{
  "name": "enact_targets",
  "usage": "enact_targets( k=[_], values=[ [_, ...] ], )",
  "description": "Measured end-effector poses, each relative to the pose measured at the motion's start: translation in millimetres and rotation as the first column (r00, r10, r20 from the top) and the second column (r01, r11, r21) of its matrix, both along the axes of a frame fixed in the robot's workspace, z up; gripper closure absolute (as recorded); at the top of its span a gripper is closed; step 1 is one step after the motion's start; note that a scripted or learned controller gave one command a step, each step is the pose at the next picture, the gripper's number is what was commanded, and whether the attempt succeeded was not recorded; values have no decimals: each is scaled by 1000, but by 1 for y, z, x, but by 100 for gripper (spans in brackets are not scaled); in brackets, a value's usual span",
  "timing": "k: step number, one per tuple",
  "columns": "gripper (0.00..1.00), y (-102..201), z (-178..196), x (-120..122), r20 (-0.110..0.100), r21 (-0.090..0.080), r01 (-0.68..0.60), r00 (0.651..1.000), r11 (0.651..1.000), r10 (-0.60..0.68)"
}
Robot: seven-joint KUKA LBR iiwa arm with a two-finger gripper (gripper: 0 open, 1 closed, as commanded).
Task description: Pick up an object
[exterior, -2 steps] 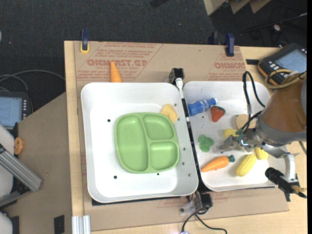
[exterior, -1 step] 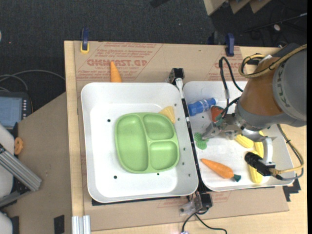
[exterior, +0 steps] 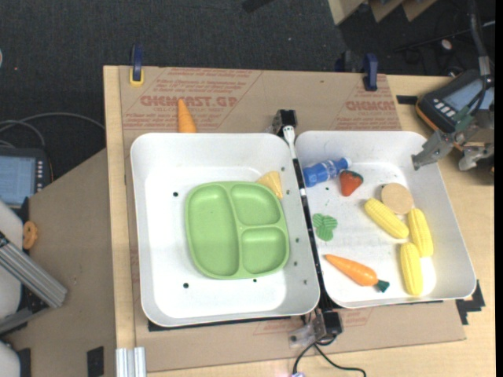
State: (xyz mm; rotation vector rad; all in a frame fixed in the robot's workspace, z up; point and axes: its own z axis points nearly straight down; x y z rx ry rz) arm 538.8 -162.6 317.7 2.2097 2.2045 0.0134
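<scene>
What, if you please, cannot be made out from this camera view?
- End effector: small and blurred at the right edge; the arm is cut off there.
- Small yellow wedge-shaped toy: partly tucked behind the green divided plastic plate.
- Blue plastic bottle: label too small to read.

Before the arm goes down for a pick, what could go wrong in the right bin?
1. The yellow corn cobs lie packed together with the tan round piece at one end, so fingers may catch two things or push one aside.
2. The gripper is at the right bin's far rim; a low move inward might hit that wall.
3. The green leaf piece lies flat and near the dividing wall, likely hard to grasp.
</scene>
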Motion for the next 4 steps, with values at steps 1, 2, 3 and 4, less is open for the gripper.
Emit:
enact_targets(
  k=[1,2,3,4],
  values=[
    [0,-65,-98,-2,-27,8,4,1000,1000,-4],
    [0,-60,-168,-2,-28,12,-2,1000,1000,2],
    [0,-54,-236,-39,-24,17,-4,1000,1000,5],
    [0,7,-233,-3,-17,8,-9,1000,1000,9]
  ],
)
